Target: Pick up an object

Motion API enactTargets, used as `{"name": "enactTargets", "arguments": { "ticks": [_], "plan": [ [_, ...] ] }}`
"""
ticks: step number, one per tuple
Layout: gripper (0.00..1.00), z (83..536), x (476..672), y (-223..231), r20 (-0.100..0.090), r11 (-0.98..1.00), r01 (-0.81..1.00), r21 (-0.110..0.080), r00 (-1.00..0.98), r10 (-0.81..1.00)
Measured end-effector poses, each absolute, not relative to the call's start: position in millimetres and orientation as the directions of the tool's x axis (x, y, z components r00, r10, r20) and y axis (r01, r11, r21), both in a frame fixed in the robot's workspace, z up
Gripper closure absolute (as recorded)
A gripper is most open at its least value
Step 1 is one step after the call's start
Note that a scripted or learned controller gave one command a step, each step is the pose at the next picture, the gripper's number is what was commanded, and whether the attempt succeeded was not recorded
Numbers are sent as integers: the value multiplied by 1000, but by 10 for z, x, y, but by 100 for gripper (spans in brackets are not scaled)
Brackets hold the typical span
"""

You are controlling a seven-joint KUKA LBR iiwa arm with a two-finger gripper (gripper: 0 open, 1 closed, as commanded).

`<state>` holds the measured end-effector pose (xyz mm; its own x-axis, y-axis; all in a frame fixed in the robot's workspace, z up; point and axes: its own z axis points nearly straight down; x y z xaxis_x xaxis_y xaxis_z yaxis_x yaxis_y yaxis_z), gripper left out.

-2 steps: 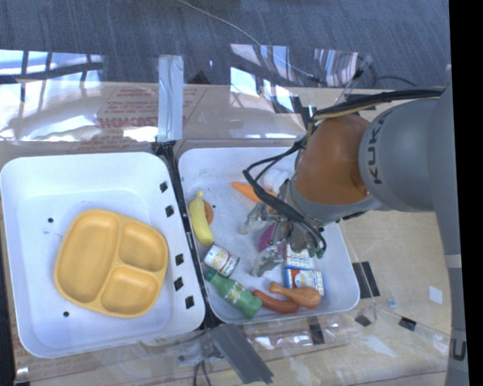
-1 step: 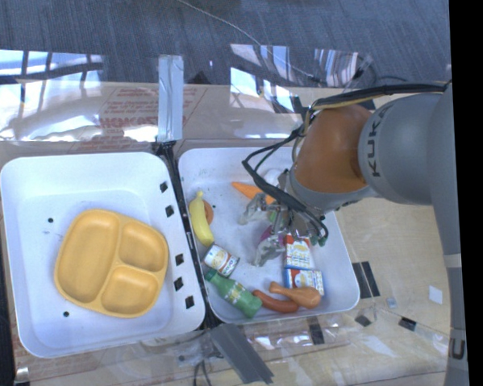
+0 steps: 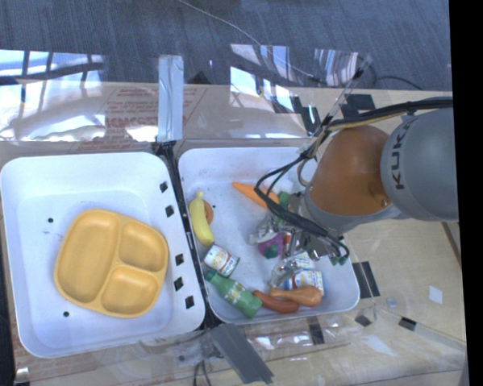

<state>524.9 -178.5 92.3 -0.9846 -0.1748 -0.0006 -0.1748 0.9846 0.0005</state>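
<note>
Objects for picking, all in the right bin (image 3: 224,161), centre-right of frame: we count one banana (image 3: 198,220), one carrot (image 3: 252,194), one small jar (image 3: 221,260), one green bottle (image 3: 235,293), one orange-red piece (image 3: 289,299), plus a tangle we cannot itemise. Gripper (image 3: 297,250) low among them; finger state: we cannot tell. Nothing visibly lifted; we judge the pick pending. Left bin (image 3: 19,184): one yellow divided tray (image 3: 109,262)

The tray (image 3: 109,262) lies mid left bin (image 3: 23,183). In the right bin (image 3: 224,161), the banana (image 3: 199,218) lies by the left wall, the bottle (image 3: 234,293) near the front-left corner.
</note>
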Motion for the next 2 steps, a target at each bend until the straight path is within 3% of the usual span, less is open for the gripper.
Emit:
{"name": "enactTargets", "arguments": {
  "ticks": [1,2],
  "plan": [
    [0,923,5221,-1737,2,999,-37,2,-999,-37],
    [100,1030,5242,-1723,-1,999,-44,1,-999,-44]
  ]
}}
